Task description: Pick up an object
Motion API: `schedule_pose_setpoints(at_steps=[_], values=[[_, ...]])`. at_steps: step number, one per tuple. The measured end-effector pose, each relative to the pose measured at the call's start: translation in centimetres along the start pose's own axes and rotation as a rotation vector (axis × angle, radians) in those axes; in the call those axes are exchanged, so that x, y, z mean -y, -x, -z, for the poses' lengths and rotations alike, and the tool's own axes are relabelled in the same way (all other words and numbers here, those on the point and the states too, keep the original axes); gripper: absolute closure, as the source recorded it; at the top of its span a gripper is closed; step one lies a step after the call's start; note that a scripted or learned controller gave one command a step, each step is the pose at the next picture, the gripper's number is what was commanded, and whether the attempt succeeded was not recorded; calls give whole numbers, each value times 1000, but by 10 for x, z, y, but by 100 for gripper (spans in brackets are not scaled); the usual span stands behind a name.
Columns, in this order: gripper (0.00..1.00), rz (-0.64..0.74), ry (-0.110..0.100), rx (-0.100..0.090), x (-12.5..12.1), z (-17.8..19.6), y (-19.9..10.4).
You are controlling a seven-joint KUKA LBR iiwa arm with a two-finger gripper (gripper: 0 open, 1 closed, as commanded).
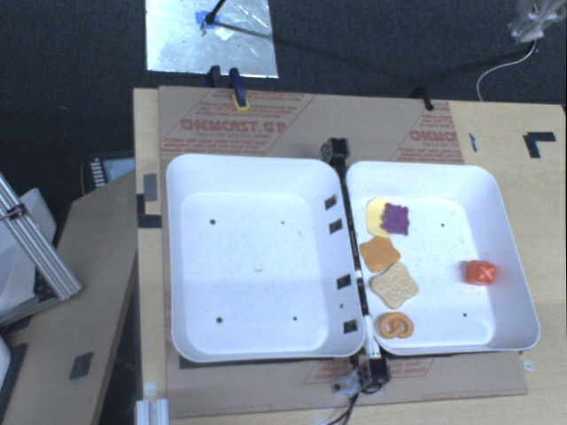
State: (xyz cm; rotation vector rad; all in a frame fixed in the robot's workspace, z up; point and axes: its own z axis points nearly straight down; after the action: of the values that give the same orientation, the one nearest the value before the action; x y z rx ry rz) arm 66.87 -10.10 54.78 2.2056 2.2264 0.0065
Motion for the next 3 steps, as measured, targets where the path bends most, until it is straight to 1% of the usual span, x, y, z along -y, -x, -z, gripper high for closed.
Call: schedule_pose_setpoints(at_steps=[1, 2, 3], values=[[100, 0, -14, -5, 47, -67, -77], [100, -10, -4, -2, 106, -9, -58], [100, 0, -6, -5, 181, -10, -111]])
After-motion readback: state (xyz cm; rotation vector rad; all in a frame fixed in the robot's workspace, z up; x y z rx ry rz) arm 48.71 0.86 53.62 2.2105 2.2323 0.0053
